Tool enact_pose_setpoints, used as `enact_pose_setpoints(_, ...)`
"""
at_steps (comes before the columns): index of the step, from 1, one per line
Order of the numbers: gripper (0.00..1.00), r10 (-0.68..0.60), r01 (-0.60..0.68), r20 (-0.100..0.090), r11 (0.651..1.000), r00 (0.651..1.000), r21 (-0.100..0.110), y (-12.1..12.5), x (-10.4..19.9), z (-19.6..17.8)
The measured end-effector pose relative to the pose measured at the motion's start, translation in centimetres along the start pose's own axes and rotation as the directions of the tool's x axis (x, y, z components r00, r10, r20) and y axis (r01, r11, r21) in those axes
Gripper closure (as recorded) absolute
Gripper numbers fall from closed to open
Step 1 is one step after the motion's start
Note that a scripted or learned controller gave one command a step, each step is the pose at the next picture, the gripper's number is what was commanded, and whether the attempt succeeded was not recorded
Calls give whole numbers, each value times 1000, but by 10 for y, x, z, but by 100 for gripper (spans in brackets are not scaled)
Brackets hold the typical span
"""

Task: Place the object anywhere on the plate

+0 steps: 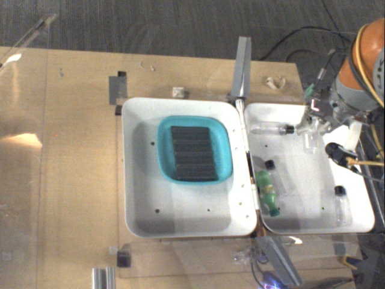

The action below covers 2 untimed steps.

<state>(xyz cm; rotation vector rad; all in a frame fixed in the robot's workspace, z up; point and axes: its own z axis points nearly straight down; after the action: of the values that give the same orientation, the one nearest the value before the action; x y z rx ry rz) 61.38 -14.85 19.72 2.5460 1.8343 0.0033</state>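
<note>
A teal square plate (224,156) lies in the left bin (139,179). A dark grey ribbed block (192,153) rests flat on the plate, covering most of its middle. My gripper (311,131) hangs over the back right part of the right bin (313,218), well away from the plate. It is just right of a clear bottle with a black cap (272,127). Nothing can be made out in its grasp.
The right bin also holds a green bottle (268,192) by its left wall, a small clear bottle with a black cap (272,168), and another clear capped bottle (341,205) at the right. A grey post (242,65) stands behind the divider between the bins.
</note>
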Motion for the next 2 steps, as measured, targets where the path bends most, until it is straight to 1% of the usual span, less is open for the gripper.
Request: enact_pose_setpoints(2,100,-19,19,0,1000,1000,-8,3,4,-22)
